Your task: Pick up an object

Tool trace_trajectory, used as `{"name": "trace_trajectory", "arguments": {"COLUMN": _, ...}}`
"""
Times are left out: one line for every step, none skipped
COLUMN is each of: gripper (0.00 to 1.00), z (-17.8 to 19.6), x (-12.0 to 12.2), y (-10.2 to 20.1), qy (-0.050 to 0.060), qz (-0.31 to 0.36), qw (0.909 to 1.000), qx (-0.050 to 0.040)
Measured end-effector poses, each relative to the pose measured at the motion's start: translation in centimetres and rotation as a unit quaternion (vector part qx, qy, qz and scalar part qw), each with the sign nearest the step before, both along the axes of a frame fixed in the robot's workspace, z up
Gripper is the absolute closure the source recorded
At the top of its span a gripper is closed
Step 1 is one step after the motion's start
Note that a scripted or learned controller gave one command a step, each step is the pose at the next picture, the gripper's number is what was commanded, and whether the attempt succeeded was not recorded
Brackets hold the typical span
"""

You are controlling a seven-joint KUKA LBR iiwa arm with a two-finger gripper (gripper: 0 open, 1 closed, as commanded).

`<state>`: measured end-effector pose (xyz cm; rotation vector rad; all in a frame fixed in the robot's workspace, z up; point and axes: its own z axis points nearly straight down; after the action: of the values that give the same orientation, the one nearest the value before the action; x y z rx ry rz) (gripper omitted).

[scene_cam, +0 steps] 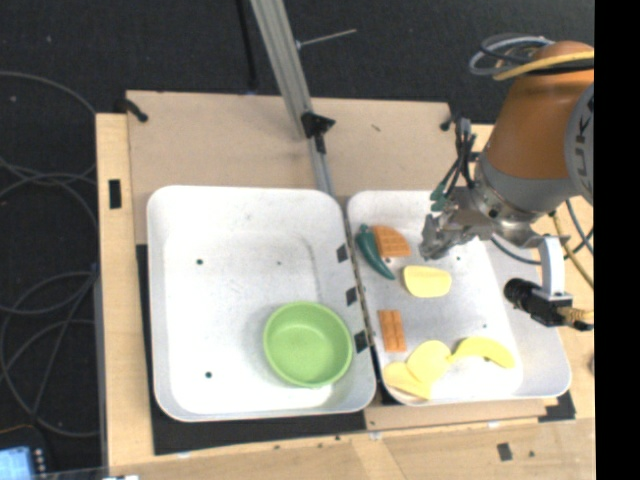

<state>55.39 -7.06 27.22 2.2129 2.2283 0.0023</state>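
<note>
- Camera view: the gripper (436, 240) hangs over the right bin (520, 368), just above a pale yellow piece (427, 282). How far it is open, I cannot tell.
- In the same bin lie a green piece (375, 252), 2 orange blocks (391, 241), and more yellow pieces (430, 360) near the front.
- The left bin (190, 228) holds 1 green bowl (307, 343).

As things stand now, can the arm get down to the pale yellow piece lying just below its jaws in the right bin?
Probably yes. The gripper hangs just above the pale yellow piece, which lies alone on bare bin floor. The orange block and green piece sit off to its left, apart from it.
</note>
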Motion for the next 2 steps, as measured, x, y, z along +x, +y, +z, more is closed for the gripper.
{"name": "trace_trajectory", "arguments": {"gripper": 1.0, "z": -1.4, "x": 1.7, "y": 4.1, "qy": 0.0, "qz": -0.001, "qw": 1.0, "qx": -0.0005}}
{"name": "trace_trajectory", "arguments": {"gripper": 1.0, "z": -1.5, "x": 3.1, "y": 10.1, "qy": 0.0, "qz": 0.0, "qw": 1.0, "qx": 0.0004}}
